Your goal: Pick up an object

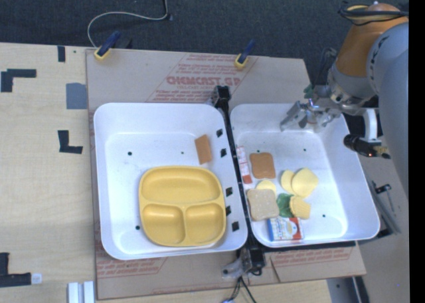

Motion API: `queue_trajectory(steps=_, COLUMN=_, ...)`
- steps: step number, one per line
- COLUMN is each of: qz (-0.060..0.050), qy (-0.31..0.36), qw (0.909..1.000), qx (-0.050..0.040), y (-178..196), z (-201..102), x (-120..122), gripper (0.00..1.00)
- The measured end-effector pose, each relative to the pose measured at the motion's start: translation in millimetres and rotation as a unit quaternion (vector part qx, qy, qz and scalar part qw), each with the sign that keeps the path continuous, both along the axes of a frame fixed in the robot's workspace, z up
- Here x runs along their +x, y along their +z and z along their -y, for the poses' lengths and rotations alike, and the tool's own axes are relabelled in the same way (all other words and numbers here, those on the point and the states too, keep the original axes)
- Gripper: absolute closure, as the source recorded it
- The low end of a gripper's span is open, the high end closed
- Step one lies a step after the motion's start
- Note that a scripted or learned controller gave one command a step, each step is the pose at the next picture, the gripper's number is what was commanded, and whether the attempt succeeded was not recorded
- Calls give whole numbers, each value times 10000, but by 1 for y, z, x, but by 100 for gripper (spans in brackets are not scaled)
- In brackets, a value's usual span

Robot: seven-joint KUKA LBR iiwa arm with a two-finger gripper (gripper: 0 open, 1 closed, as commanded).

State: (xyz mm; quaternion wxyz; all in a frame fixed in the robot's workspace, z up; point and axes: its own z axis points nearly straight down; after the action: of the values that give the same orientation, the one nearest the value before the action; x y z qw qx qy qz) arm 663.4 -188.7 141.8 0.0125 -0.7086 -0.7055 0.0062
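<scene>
Right bin (345, 225), near edge: small carton (285, 229), toast slice (262, 203), green piece (284, 202), yellow pieces (300, 182) clustered close. Brown square (262, 164) just beyond. Left bin (109, 182): yellow divided tray (182, 205); small brown block (204, 149) beyond it, near the divider. Far right corner: pincer (305, 117) hovers above the bin's back wall, fingers seemingly spread, nothing between them — view is blurred.

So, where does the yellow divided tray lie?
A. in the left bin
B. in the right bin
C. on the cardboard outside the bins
A: the yellow divided tray rests on the floor of the left bin, while the right bin holds the small food pieces.
</scene>
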Motion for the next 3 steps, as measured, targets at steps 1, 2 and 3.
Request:
queue_trajectory(steps=1, qz=112, qy=53, qw=9999, qx=-49, y=-60, z=-93, x=-28, gripper=0)
queue_trajectory(steps=2, qz=147, qy=28, qw=9999, qx=-52, y=-56, z=-89, x=-76, gripper=0)
queue_trajectory(steps=3, qz=146, qy=26, qw=9999, qx=-57, y=-56, z=-94, x=-76, gripper=0)
